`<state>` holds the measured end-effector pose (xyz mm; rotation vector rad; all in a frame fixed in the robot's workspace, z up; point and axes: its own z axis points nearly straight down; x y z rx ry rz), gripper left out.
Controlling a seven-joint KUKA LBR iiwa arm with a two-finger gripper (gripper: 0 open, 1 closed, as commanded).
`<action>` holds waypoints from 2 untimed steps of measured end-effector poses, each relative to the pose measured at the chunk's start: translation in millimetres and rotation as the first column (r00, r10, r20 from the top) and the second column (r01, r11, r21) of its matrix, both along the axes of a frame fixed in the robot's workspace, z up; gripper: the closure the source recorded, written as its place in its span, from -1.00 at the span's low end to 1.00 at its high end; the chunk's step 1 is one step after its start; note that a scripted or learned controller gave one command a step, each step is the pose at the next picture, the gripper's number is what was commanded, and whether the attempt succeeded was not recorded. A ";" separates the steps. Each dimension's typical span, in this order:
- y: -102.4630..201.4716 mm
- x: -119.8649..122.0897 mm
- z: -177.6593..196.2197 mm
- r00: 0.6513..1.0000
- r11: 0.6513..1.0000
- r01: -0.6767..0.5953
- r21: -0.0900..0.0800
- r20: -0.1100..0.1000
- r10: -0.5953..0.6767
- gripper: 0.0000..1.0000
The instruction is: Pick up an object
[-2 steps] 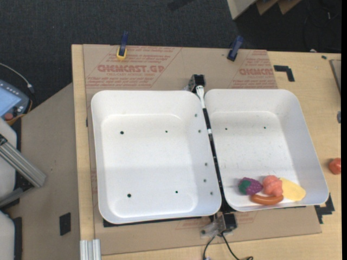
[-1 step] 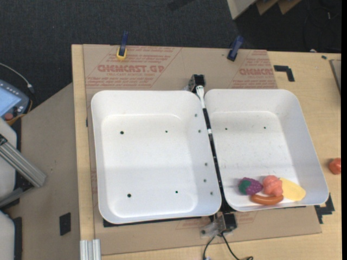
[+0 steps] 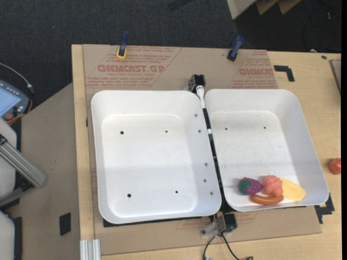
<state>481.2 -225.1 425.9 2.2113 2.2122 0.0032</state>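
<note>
Board (image 3: pixel 162 64) print "CHEMCAST GP"; toys (image 3: pixel 269 189) in rt bin (image 3: pixel 255 140)

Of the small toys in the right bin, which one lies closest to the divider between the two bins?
The purple toy. It is the leftmost of the cluster; the pink, orange and yellow ones lie farther right.

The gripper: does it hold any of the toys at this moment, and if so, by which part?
Nothing is seen held. The purple toy, the pink toy, the yellow piece and the orange sausage-shaped toy all lie in the right bin, near its front corner.
</note>
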 end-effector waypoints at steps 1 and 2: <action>1.6 -2.2 -75.5 1.000 1.000 0.001 0.010 -0.017 -0.001 1.00; 1.1 25.8 -86.1 1.000 1.000 -0.001 0.006 -0.009 0.001 1.00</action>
